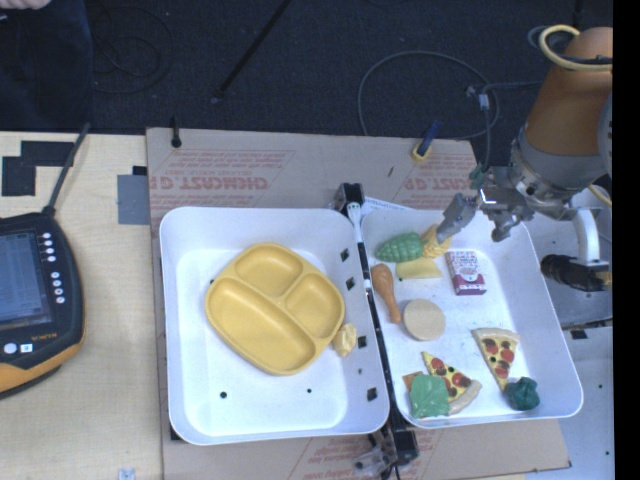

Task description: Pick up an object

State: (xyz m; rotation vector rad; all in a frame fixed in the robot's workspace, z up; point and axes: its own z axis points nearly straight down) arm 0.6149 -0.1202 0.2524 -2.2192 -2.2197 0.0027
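Note:
My gripper (478,224) hangs over the far edge of the right bin (556,346), its two fingers spread open with nothing between them. Its left finger (455,215) points down toward a green leafy toy (400,248) and a yellow piece (428,256). Just below the gripper lies a small red and white carton (466,272). Further forward in this bin are a drumstick (385,291), a beige round disc (424,319), a pizza slice (497,352), a second slice (452,376) with a green lump (430,396) on it, and a dark green piece (521,394).
The left bin (190,368) holds a yellow divided plate (275,306) and a small yellow piece (344,340) by the divider. Both bins rest on cardboard (260,173). A teach pendant (30,288) lies at the far left. Cables run behind the bins.

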